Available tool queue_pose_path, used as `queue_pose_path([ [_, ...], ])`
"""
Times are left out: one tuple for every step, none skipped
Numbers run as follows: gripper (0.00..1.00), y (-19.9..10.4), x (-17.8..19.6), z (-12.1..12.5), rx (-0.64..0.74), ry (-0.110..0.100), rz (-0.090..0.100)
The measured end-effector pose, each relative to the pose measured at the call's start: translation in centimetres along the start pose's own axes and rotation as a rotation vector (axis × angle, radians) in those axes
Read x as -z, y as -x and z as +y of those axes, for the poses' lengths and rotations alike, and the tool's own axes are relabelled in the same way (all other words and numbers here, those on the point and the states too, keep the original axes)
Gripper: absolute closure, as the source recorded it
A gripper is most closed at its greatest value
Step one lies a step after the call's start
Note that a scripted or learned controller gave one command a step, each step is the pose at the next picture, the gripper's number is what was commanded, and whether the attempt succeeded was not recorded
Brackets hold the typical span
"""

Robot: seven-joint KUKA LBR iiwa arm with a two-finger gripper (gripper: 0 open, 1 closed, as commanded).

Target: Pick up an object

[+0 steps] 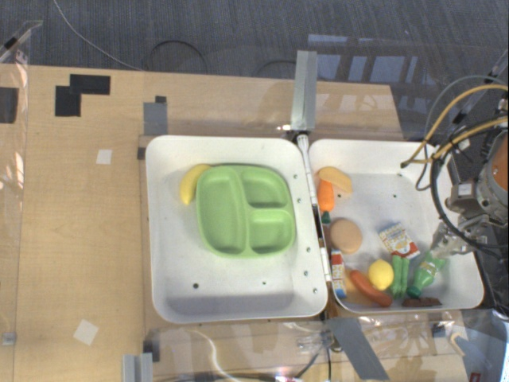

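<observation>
Arm is sitting at the right edge of the camera view, gripper (457, 241) hanging over the right bin (398, 165) near its right wall. Cannot tell from this angle how the claw stands, and nothing is visibly held. Judging by that, the step in hand is the approach: nothing is lifted yet.

No target is named, so any object counts. All candidates near the claw are lying in the right bin: green bottle (425, 273) tilted just beside the gripper, small carton (395, 237) near it, yellow lemon (381, 274), red sausage-shaped piece (370, 286), green pepper-like piece (400, 275), and a dark brown bar (420, 301) along the front wall. Further left are the tan egg-shaped ball (345, 235), orange carrot (326, 196) and pale bread-like piece (336, 180).

The left bin (171, 213) is holding a green 3-compartment plate (242, 209), with a yellow banana (191, 183) touching its left rim.

Next move probably calls for dropping onto 1 item, likely the bottle since it is closest. The front cluster is crowded, items touching, so a clean single grasp looks tricky.

Materials: toys looking like smooth glossy plastic, mostly rounded. Bins are white, shallow, rounded-cornered and matte. Plate is smooth and moulded. Bench (79, 213) is pale wood-grain.
</observation>
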State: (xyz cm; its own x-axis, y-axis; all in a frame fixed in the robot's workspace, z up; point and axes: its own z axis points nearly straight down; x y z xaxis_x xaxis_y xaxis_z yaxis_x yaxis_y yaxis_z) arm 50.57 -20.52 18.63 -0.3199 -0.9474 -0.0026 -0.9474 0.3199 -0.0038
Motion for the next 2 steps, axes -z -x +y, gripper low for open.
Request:
queue_pose_path([
  [1.0, -0.3, 0.3, 0.9, 0.212, -0.002, 0.001],
  [1.0, 6.6, 7.3, -2.4, 0.217, -0.01, -0.001],
])
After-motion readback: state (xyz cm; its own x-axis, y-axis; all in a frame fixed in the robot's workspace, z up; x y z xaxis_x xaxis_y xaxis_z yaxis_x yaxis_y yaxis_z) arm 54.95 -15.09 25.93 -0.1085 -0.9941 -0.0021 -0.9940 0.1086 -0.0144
